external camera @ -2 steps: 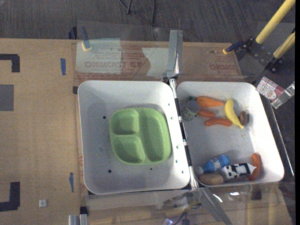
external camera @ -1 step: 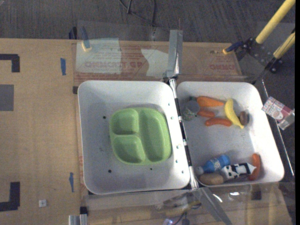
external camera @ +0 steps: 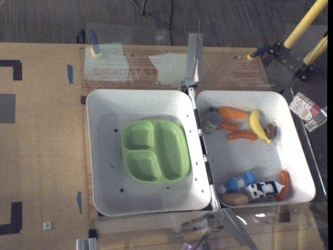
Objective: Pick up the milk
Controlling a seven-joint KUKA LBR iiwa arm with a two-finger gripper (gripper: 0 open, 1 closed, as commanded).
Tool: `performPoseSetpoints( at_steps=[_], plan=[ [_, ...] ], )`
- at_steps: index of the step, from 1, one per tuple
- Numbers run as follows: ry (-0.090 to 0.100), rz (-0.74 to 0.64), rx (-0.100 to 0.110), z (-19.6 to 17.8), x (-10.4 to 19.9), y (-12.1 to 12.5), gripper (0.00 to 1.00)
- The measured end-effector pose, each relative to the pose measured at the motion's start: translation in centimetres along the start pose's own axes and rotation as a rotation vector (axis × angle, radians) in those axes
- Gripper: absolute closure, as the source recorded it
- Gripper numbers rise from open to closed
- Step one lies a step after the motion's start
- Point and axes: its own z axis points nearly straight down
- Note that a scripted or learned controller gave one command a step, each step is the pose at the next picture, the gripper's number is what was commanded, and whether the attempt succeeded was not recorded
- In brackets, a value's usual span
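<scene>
Plainly, the milk, a small carton with black and white cow patches, lies in the right bin. That is the bin nearer the side the arm comes in from, and the carton sits by the bin's near wall. Whether the gripper is open or closed, and whether it has hold of anything, I cannot tell, so places can only be given against its line of approach.

The danger is crowding. A blue bottle touches the milk on the side away from the arm's entry. A brown potato lies just beyond the bottle, and a red sausage rests against the carton's arm-side end. A descent slightly off line could close on the bottle or sausage instead, or shove the carton into the wall. The carton seems to lie on its side, so a shallow grip may slip. The green plate in the left bin is well apart and no concern.
</scene>
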Motion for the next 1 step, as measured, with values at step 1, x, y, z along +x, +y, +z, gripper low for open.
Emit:
performPoseSetpoints(
  at_steps=[1],
  plan=[
    [0.001,-0.030,0.001,12.12,-4.22,-2.25,1.00]
  ],
)
